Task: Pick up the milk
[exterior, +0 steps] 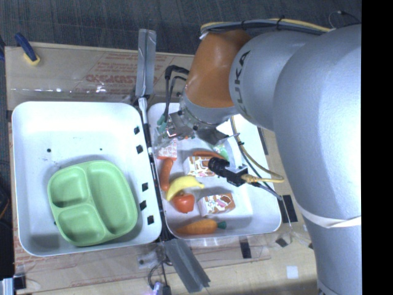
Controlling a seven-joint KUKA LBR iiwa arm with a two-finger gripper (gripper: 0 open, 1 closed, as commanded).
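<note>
Nearest the camera, a carrot (198,227) lies along the front wall of the right bin (265,224), where loose toys tend to slide and settle. Just behind it a tomato (184,202) touches a banana (179,185), and beside them the front carton (217,204) lies flat on its side, white with red print. A second one like it, the rear carton (198,165), lies a little farther back, near the bin's middle. One of these two is most likely the milk, though the print is too small to say which. Both lie label up and partly hemmed in by fruit, so a grasp probably has to come from above, across the narrow sides. An orange stick-shaped toy (164,172) lies along the bin's left wall. Over its far end hangs the gripper (167,134), low in the bin's far left corner and near the rear carton but not over it. Whether it is open or closed cannot be told, and no carton sits in it. In the left bin (37,117) a green divided plate (92,201) rests alone, well apart from the work.
</note>
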